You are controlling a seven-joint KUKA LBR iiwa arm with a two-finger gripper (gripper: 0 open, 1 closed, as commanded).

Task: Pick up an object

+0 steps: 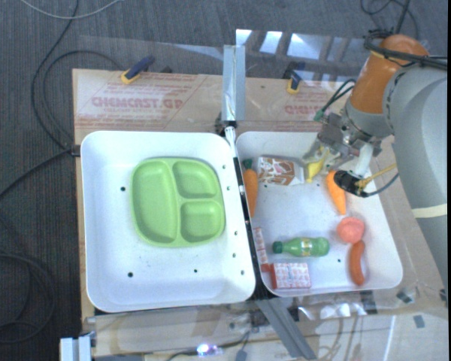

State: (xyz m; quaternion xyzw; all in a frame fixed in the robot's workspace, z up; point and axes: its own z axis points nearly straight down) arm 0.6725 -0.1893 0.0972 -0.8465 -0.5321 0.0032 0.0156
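Note:
My gripper (323,153) hangs low over the far part of the right bin (387,273), under the arm's orange band (379,74). A small yellow object (314,171) lies right under it, partly hidden by it, and I cannot tell whether the two touch. An orange carrot (337,192) lies just to the right, and a printed snack packet (276,171) just to the left. Nearer the front are a pink ball (351,229), a green bottle (302,247), a red-orange sausage (356,264) and a red and white box (289,275). A second carrot (250,190) rests along the bin's left wall.
The left bin (105,277) holds a green divided plate (179,201). A metal upright (233,85) stands behind the gap between the bins. The grey arm (425,141) covers the bench's right side. Cables run across the floor to the left.

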